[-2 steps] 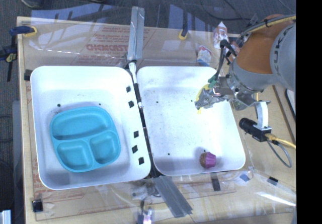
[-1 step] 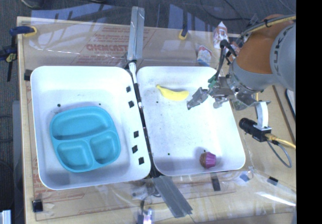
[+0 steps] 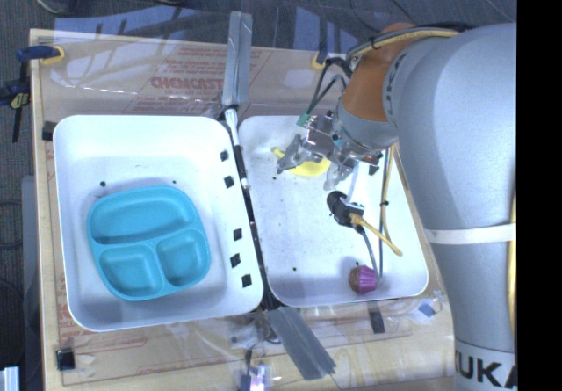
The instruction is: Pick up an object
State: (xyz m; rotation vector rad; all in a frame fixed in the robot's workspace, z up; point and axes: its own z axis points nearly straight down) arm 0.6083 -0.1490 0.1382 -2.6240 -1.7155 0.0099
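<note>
Small flat yellow object point(image 3: 307, 170) lies at the far end of the right bin point(image 3: 290, 286). The end effector point(image 3: 311, 164) hangs over it, seemingly spread open and gripping nothing, so the pick is not yet made. A rounded purple object point(image 3: 362, 278) sits near the bin's front. A smooth blue divided tray point(image 3: 145, 240) lies in the left bin point(image 3: 75, 152).

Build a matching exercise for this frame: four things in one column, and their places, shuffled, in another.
Things:
1. blue tray
2. yellow object
3. purple object
4. pincer

Places:
A. right bin, end nearest the camera
B. left bin
C. just above the yellow object
D. right bin, far end

Pairs: 1-B, 2-D, 3-A, 4-C.
</note>
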